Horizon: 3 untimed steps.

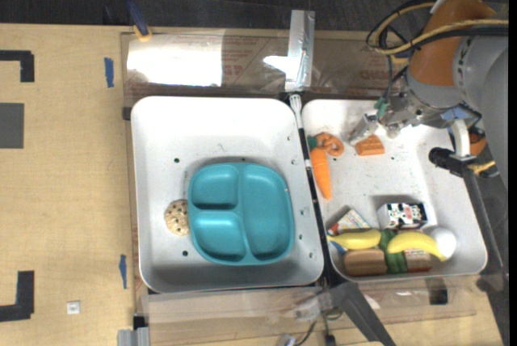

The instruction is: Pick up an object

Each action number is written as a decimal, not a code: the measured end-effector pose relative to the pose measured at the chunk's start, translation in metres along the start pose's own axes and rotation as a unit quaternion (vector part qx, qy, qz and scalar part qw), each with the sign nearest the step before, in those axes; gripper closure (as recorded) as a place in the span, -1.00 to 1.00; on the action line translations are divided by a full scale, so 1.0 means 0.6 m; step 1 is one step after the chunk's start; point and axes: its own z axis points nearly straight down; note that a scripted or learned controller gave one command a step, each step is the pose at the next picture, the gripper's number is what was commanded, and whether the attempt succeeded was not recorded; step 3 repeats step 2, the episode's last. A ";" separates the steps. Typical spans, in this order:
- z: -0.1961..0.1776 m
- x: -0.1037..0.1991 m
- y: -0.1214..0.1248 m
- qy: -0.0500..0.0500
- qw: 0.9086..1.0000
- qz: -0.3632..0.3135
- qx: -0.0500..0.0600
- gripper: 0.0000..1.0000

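You see the arm (452, 61) reaching in from the upper right of the frame, grey with its orange band high near the top edge, and its pincer (373, 124) hanging over the upper part of the right bin (464, 251). You cannot tell how far the pincer is open, since its tips are small and blurred, and nothing shows between them. Just below and beside it lies a small orange block (370, 146) on the bin floor, near the tips though contact is unclear. To the left of that, against the bin's left wall, sits a carrot (321, 173) with a small orange toy (328, 144) at its top end. Along the lower edge of the right bin you find a banana (358, 239), a second banana (418, 246), a brown block (365, 262), a small milk carton (403, 214) and a white ball (443, 242), crowded together. The left bin (161, 126) holds a teal divided plate (241, 212) in its lower middle, with a cookie (177, 217) touching the plate's left rim. Both bins rest on the tan surface (56, 175).
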 end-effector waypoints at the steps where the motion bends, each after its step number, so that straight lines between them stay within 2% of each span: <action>1: -0.021 0.001 0.004 -0.002 1.000 -0.001 -0.003 1.00; 2: -0.173 0.146 0.022 0.000 0.997 -0.076 -0.004 1.00; 3: -0.173 0.146 0.022 0.000 0.997 -0.076 -0.004 1.00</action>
